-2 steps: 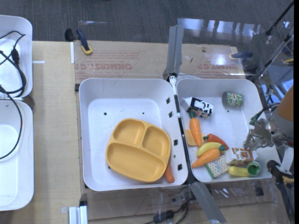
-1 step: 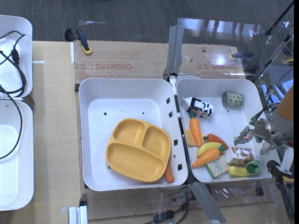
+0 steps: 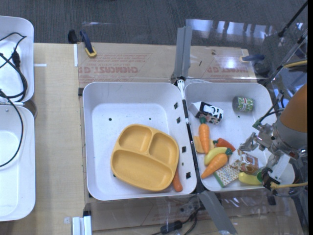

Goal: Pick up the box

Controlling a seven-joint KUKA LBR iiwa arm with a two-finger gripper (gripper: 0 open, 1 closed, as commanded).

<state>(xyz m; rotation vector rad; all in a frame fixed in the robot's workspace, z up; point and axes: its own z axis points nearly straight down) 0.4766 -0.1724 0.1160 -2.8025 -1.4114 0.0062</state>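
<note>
Scanning from the left, the left bin (image 3: 93, 131) carries a yellow divided plate (image 3: 145, 156) with a small carrot (image 3: 177, 183) tucked at its lower right edge. In the right bin (image 3: 261, 94) come a black-and-white toy (image 3: 210, 113), a long carrot (image 3: 204, 137), a yellow banana (image 3: 216, 155), another carrot (image 3: 214, 165), a flat green cracker-like packet (image 3: 225, 176) and a grey-green can (image 3: 243, 104) at the back. The box (image 3: 247, 162) — small, printed in red and white — lies near the bin's lower right, just beside the packet and a yellow-green piece (image 3: 249, 178).

It looks like light cardboard: stiff enough to pinch, easy to crush or skate on the smooth floor. Its long axis seems to run from upper left to lower right, though clutter hides part of it; a hold across the short sides would suit.

The gripper (image 3: 258, 142) hangs just above the box — whether its fingers are spread I cannot tell.
</note>
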